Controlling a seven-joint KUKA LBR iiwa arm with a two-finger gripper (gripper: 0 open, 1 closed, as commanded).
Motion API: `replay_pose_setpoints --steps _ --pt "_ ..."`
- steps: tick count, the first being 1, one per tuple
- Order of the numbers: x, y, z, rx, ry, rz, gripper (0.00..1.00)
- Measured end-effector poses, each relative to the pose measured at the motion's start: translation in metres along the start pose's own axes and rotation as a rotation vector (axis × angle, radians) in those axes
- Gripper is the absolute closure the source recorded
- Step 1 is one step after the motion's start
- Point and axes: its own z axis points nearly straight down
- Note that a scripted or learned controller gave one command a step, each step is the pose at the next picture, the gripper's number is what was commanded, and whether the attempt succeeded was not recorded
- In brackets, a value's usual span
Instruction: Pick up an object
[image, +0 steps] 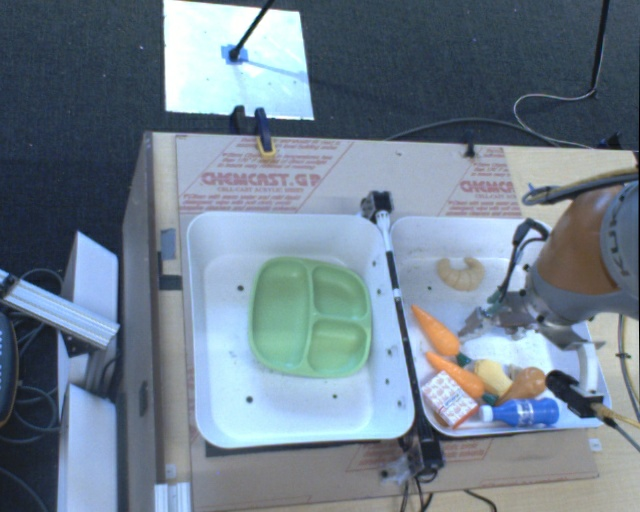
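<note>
L bin (215, 330): light green sectioned plastic plate (308, 316). R bin (420, 232): two orange toy carrots (437, 330), red-white box (448, 397), tan croissant (461, 272), blue-white bottle (520, 412). Grey arm's gripper (497, 318) low over R bin mid, near carrots; jaws' state: can't tell.

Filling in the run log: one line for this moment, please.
arm: over right bin | claw: low beside carrots | croissant: untouched | left bin: green tray
</note>
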Motion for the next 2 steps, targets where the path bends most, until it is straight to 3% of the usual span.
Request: replay_pose_setpoints --steps 1,2 --pt "0.098 0.031 -0.106 -0.004 0.002 -0.004 0.00" --pt "0.085 0.008 -0.100 0.000 0.000 0.000 0.00"
